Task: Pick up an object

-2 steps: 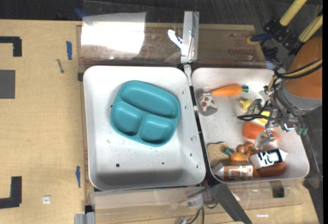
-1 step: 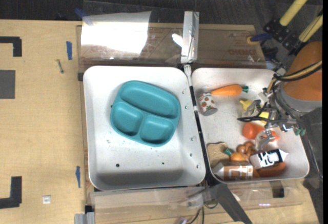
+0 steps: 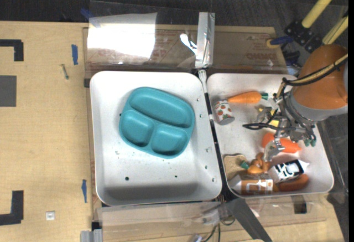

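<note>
gripper (image 3: 275,145) low in the right bin (image 3: 326,166) over a clutter of toys, fingers' state can't tell, nothing seen held; carrot (image 3: 245,98) near the bin's far wall, small cup (image 3: 223,112) by its left wall, bottle (image 3: 255,185) at its near edge; teal tray (image 3: 156,121) in the left bin (image 3: 105,141)

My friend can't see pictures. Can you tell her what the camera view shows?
A robot gripper reaches down among toys in the right white bin, near a toy carrot. The left white bin holds a teal divided plate.
</note>
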`<state>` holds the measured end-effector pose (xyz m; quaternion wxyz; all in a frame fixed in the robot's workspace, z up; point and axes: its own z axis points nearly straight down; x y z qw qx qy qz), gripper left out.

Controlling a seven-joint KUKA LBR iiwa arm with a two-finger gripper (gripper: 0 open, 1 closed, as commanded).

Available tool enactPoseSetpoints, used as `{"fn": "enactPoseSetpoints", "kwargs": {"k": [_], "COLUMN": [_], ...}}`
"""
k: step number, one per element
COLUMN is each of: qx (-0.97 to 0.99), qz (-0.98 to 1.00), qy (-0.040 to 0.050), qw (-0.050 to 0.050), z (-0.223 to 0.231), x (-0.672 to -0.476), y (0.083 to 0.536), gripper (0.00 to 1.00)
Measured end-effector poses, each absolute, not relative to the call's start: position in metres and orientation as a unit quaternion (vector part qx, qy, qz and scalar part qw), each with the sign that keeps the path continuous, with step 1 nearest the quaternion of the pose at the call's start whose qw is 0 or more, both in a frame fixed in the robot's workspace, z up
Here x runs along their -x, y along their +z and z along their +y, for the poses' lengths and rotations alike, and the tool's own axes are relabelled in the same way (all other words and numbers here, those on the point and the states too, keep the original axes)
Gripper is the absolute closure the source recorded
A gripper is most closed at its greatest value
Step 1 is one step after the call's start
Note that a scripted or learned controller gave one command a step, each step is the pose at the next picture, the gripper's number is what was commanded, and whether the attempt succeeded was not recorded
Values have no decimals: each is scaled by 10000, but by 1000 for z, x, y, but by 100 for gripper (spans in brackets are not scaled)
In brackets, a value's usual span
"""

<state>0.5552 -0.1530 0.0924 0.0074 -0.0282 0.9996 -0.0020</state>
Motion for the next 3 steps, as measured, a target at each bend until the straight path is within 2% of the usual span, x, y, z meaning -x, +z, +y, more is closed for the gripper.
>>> {"fn": "enactPoseSetpoints", "kwargs": {"k": [1,2,3], "qx": [1232,-101,-494], "qz": [9924,9999,9987], "qy": [-23,-13,-7], "qw": [72,66,77], "z": [-134,-190,-137], "x": [-576,-556,-524], "y": [91,91,91], "gripper": [0,0,0]}}
